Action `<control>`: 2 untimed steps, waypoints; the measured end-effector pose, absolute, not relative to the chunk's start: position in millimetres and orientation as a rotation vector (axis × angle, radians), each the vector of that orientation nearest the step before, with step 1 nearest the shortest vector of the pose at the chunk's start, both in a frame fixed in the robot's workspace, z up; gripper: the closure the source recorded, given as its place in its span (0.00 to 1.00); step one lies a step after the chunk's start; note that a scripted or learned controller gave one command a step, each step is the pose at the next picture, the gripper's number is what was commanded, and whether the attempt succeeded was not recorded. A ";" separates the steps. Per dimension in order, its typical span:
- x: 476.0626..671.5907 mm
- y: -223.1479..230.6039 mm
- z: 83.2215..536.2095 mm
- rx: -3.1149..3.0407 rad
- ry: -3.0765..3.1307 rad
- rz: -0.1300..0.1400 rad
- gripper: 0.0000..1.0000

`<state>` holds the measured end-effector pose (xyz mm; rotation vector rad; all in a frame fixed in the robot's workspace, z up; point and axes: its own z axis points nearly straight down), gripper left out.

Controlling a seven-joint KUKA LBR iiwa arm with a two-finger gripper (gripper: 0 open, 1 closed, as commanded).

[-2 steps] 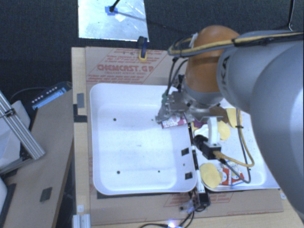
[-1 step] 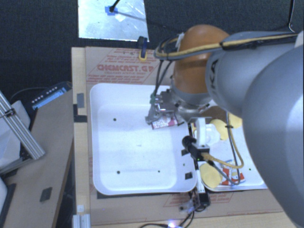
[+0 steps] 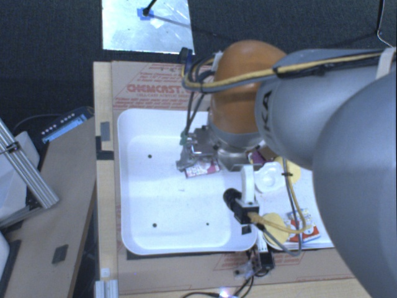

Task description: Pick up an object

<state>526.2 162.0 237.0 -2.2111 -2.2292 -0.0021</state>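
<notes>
The pincer (image 3: pixel 193 157) hangs low over the left white bin (image 3: pixel 139 228), near its right wall. Whether it is open or closed, I cannot tell. A small pink-and-white packet (image 3: pixel 203 170) lies just beneath it, touching the bin floor.

One fixed camera is looking down at a slant over the counter (image 3: pixel 74 185), sitting close enough that the arm (image 3: pixel 335 141), reaching in from the right, is hiding much of the white bin (image 3: pixel 142 185).
</notes>
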 end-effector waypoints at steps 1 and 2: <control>524.8 231.8 222.8 -2.208 -2.232 -0.003 1.00; 590.2 234.4 406.4 -2.222 -2.235 -0.031 1.00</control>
